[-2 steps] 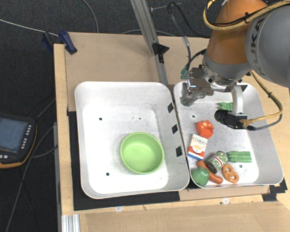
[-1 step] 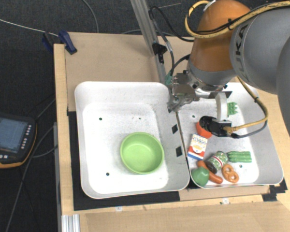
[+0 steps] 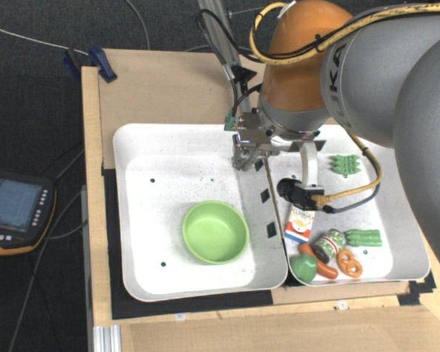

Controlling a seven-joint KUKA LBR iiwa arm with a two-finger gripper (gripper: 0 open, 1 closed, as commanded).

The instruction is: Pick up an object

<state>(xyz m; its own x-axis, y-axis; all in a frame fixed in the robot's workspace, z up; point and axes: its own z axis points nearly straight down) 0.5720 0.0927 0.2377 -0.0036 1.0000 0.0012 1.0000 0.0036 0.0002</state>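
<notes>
The green bowl (image 3: 215, 231) serves as the landmark: it sits upright, mouth up, in the near right part of the left bin (image 3: 143, 196), and it is the one thing lying in that bin. Being round, it has no long axis to speak of.

Right of the bowl, across the divider, the right bin (image 3: 396, 229) holds a cluster in its near left corner. Counted: one small white carton (image 3: 299, 226) with red and blue print, its long axis running toward and away from the camera; one green rounded piece (image 3: 304, 269) at the very corner; one orange-red sausage-like piece (image 3: 319, 262) lying at a slant; one dark can-like thing (image 3: 327, 245); one brown pretzel (image 3: 350, 263); and two ridged green toy pieces, one (image 3: 362, 237) just right of the can with its long axis left to right, the other (image 3: 345, 165) farther back, well apart from the cluster.

The gripper (image 3: 247, 158) hangs up and right of the bowl, above the divider between the two bins, well apart from the bowl. Whether its fingers are spread or pressed together I cannot tell; they are dark and tangled with cables. Nothing shows between them.
</notes>
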